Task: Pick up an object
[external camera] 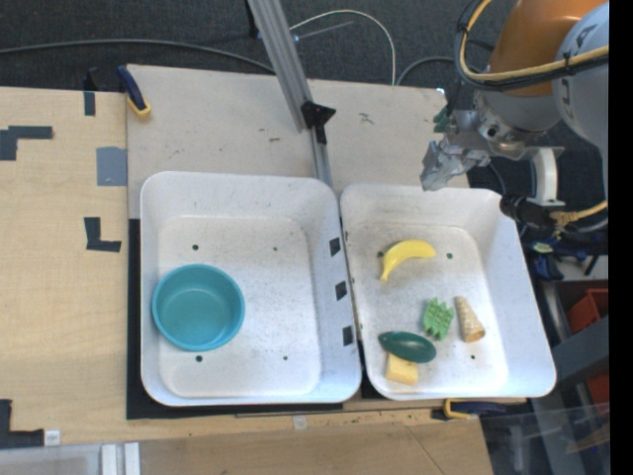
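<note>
- Up at the far edge of the right bin point(514, 255): gripper point(436, 173), hanging above the rim, touching nothing, nothing between its fingers.
- Cannot tell how far open; tips blurred and seen from above.
- Nearer and slightly left: banana point(406, 255), well apart from gripper.
- Nearer still: green block point(437, 317), cone point(468, 320), dark green piece point(406, 345) partly covering yellow block point(402, 370).
- Left bin point(158, 206): teal bowl point(198, 307).
</note>
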You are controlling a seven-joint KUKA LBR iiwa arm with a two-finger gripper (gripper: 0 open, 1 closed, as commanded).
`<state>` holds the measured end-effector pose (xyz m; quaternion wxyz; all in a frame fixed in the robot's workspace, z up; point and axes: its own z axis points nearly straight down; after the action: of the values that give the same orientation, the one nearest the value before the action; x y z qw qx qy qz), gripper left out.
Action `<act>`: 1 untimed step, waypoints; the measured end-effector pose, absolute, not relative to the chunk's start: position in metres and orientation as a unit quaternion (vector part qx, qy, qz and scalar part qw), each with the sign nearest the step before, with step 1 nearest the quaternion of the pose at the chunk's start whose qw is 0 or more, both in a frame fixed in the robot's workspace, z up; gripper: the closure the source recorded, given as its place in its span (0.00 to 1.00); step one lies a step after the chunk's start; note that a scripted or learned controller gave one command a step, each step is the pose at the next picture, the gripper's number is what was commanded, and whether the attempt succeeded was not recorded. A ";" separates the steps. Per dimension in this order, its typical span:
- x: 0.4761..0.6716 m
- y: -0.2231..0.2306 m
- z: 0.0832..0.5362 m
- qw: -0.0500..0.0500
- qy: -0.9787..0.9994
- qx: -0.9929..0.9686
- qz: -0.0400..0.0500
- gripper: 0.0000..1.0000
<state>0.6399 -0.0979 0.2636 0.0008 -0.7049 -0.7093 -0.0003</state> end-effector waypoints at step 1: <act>0.639 -0.048 0.252 0.001 -0.709 -0.705 0.001 1.00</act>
<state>0.6390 -0.0478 0.2521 0.0009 -0.7050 -0.7092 0.0006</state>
